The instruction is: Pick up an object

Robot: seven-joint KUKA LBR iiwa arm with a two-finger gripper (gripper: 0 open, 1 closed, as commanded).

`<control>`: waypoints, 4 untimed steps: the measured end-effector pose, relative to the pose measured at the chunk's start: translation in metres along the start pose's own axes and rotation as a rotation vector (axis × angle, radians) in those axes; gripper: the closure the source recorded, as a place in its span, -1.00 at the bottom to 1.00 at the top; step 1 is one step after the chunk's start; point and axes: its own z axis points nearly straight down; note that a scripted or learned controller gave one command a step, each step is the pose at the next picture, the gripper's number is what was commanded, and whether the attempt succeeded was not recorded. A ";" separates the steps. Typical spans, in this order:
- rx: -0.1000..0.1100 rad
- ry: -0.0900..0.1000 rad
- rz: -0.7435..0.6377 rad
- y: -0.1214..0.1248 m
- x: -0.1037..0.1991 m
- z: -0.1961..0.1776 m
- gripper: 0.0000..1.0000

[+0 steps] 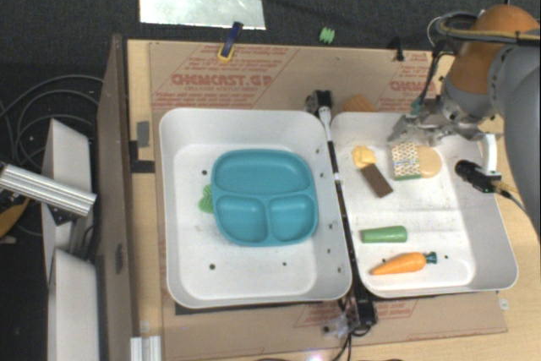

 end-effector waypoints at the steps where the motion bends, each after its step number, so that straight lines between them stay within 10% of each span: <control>1: 0.017 0.005 0.004 -0.028 0.004 0.004 -1.00; 4: 0.019 0.006 0.005 -0.123 -0.007 0.004 -1.00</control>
